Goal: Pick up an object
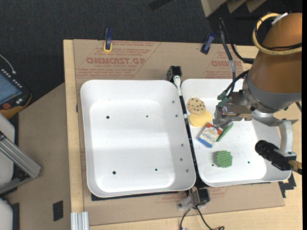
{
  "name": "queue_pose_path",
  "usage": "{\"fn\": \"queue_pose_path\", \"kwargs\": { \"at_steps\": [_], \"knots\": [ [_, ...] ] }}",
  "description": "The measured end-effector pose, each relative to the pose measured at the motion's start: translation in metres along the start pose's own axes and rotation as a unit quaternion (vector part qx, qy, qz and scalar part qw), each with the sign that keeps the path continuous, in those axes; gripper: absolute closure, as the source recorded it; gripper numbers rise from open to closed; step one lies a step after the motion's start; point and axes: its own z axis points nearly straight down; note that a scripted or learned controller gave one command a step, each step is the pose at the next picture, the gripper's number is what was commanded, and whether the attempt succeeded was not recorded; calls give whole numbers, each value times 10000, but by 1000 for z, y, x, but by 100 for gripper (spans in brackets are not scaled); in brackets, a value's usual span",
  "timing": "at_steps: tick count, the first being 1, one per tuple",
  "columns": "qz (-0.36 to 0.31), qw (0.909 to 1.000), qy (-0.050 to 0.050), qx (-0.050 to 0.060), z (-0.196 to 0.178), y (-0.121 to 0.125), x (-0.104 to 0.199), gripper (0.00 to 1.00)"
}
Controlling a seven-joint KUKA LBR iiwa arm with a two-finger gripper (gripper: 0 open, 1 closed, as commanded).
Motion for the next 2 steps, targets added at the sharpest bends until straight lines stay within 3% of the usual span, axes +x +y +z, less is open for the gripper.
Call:
{"fn": "queue_pose_path", "kwargs": {
  "at_steps": [1,2],
  "knots": [
    [-10,10000,6,1,-14,25,67,100],
    [43,10000,-4,43,-2,-1,41,100]
  ]
}}
